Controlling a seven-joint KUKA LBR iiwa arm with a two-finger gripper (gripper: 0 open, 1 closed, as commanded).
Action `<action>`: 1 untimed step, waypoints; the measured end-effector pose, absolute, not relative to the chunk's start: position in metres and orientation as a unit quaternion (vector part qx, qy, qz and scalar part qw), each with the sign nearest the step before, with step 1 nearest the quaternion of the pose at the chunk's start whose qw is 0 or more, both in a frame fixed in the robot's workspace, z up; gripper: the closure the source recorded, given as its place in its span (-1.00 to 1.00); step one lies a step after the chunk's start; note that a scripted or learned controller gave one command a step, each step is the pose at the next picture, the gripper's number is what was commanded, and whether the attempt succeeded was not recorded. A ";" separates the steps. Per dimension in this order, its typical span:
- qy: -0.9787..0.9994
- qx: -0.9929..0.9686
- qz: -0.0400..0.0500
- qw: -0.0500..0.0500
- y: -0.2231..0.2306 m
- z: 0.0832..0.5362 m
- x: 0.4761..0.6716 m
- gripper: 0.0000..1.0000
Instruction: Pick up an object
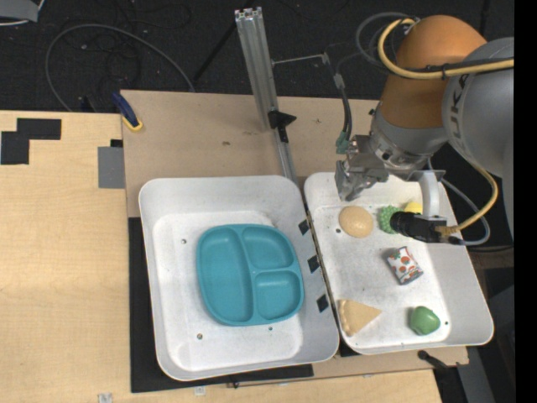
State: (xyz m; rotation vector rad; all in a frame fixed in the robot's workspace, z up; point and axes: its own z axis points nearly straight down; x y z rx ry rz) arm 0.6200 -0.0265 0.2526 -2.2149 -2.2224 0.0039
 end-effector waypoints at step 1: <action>-0.708 -0.706 0.002 0.002 0.026 0.236 0.624 1.00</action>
